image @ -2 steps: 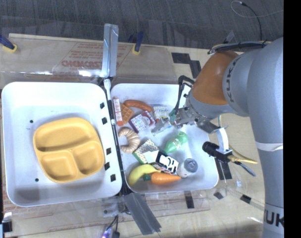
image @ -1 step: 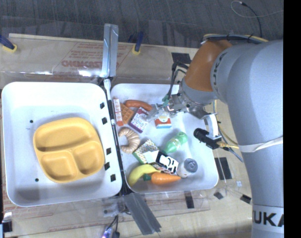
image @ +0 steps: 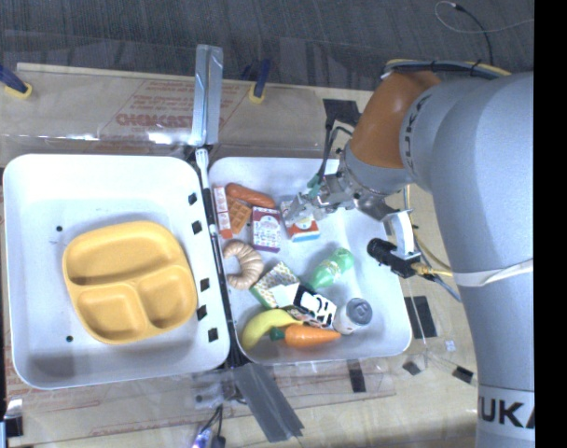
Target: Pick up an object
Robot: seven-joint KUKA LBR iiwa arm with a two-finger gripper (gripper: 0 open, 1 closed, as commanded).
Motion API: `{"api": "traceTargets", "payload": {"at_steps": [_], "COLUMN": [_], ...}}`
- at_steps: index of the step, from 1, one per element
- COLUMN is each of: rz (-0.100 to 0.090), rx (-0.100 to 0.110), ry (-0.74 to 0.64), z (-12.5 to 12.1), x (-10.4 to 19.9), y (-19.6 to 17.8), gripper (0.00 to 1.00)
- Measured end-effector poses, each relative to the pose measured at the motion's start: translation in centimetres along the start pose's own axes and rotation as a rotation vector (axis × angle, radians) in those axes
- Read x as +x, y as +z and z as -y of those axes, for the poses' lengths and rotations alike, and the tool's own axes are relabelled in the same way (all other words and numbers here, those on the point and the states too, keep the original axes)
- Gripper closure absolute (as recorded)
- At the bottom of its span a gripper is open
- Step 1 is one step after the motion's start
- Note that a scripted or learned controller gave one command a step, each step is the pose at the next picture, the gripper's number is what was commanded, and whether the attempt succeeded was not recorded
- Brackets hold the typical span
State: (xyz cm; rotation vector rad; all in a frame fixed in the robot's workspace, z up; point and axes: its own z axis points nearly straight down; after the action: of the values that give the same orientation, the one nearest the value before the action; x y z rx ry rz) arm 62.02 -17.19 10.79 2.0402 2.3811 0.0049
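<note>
1. Yellow moulded plastic forms the divided tray [image: 127, 280], with three rounded compartments; it lies in the left white bin [image: 22, 250], left of centre in the frame.
2. The right white bin [image: 388, 339], centre right, holds a clutter of toy foods.
3. A small white carton with red and blue print [image: 304, 228] sits near the bin's top, directly under the tool [image: 313, 203].
4. The tool is metallic and hangs low over that carton; whether it is open or closed cannot be told, and no object is seen between its parts.
5. Left of the carton lie a pink printed box [image: 266, 229] and an orange-red sausage shape [image: 250, 195], smooth and elongated.
6. A tan ring-shaped pastry [image: 243, 262] rests near the bin's left wall.
7. A green rounded bottle [image: 330, 271] lies mid-bin.
8. A smooth yellow banana [image: 263, 325] and an orange tapered carrot [image: 311, 336] lie touching along the bottom edge.
9. The grey arm [image: 479, 185], with its orange band [image: 384, 124], fills the right of the frame.
</note>
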Motion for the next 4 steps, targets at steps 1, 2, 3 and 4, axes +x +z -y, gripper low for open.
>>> {"api": "traceTargets", "payload": {"at_steps": [1, 2, 3, 4], "rz": [0.000, 0.000, -0.002, -0.005], "rx": [0.000, 0.000, 0.007, 0.009], "ry": [0.000, -0.004, -0.174, -0.295], "z": [0.0, -0.1, 7.0, 12.0], "x": [0.0, 0.1, 4.6, 10.1], "y": [0.0, -1.0, -12.9, -8.8], "gripper": [0.00, 1.00, 1.00, 1.00]}}
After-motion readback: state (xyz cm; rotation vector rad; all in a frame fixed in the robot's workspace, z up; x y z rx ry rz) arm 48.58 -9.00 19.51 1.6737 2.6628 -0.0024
